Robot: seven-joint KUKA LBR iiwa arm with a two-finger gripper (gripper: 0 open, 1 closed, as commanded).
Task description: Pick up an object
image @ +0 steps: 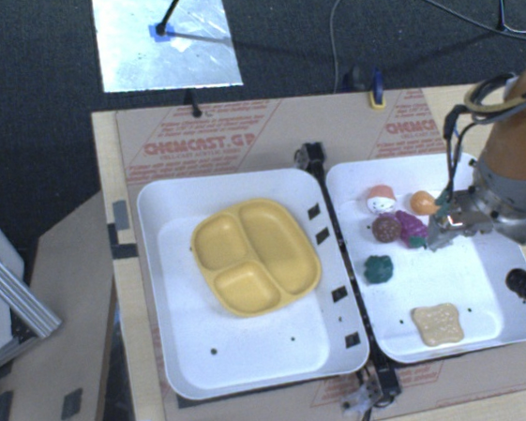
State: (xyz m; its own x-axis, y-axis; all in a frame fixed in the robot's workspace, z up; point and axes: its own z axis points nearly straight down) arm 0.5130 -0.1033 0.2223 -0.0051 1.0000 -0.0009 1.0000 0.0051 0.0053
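The desk (235,128) carries two shallow white bins side by side. The left bin (173,290) holds a yellow divided tray (254,255) with three compartments, set at a slant near the bin's centre. The right bin (469,276) holds the loose objects. Toward its far edge lie a small white-and-red piece (381,199) and, just to its right, an orange ball (423,203). Just nearer than these sit a dark maroon round item (387,228) and a purple item (410,228), touching one another. A dark green lump (378,268) lies alone near the bin's left wall, about midway along it. A tan flat piece shaped like a bread slice (437,324) rests close to the near edge. The arm (521,152) enters over the bin's right side, and the pincer (438,230) sits low at the purple item's right flank, touching or very nearly touching it, with the orange ball just beyond it toward the far edge. Whether the pincer is spread or closed cannot be made out, and nothing is seen held in it. The green lump and the tan piece lie well apart from the pincer.
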